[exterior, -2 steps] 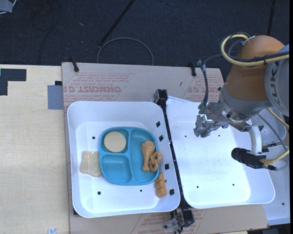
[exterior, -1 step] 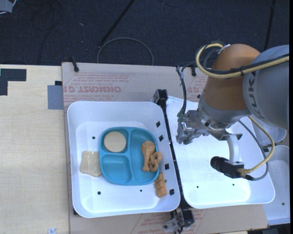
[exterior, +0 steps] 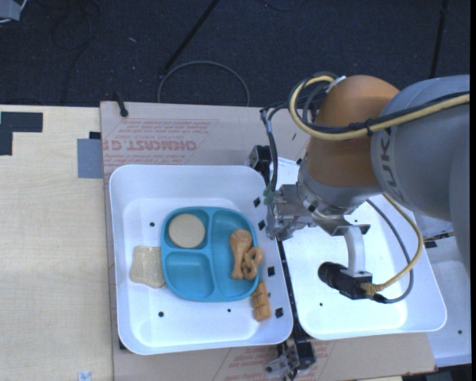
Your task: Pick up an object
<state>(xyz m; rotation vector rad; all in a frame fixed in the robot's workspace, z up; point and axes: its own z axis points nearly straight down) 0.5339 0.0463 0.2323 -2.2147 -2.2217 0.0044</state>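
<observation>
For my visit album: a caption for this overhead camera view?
Grey-and-orange robot arm beside a blue divided plastic tray of beige toy food.

Arm over two white bins
Blue tray in left bin holds a round biscuit; arm hangs above right bin.

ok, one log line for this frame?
arm: above bins' divider | gripper: nothing seen held | blue tray: left bin, holds round cracker, pretzel
</observation>
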